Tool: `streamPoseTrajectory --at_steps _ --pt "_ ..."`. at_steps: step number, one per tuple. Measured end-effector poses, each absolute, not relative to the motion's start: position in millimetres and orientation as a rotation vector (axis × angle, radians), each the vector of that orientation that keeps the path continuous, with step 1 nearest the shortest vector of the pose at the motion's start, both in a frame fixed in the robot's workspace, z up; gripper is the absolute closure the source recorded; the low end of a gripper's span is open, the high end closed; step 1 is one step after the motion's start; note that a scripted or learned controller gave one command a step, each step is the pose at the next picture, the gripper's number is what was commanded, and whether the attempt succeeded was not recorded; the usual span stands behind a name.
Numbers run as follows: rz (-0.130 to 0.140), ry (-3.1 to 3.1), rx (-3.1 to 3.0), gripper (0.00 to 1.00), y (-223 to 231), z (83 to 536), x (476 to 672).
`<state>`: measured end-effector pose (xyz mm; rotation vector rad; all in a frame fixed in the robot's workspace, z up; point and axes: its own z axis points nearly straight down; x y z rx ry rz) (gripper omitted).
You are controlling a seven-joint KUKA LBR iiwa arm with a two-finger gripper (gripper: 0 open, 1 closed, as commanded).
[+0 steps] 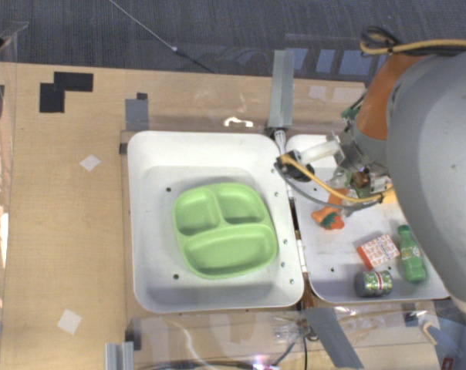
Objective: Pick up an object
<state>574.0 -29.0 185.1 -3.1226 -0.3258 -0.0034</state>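
My gripper hangs low over the back half of the right bin, wrapped in yellow and black cables. A small orange toy with a green tip lies just below and to the left of it, close to the gripper but apart from it as far as I can see. Further forward lie a red patterned box, a green bottle and a small green-and-red can. The grey arm with its orange band hides the bin's right side.
The left bin holds a light green divided plate. A raised double rim separates the two bins. Metal brackets stand at the back, and a clear panel borders the bench's left.
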Motion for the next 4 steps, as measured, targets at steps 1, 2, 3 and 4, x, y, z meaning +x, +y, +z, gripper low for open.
streamPoseTrajectory --at_steps 1,2,3,4 --pt "-0.001 -0.460 -3.106 1.00 -98 178 486.9" --pt "-0.015 -0.349 -3.122 1.00 -93 88 569.1" --pt "-0.005 -0.324 -3.123 1.00 -47 186 612.4" --pt "-0.003 -0.326 -3.123 1.00 -96 93 554.3"
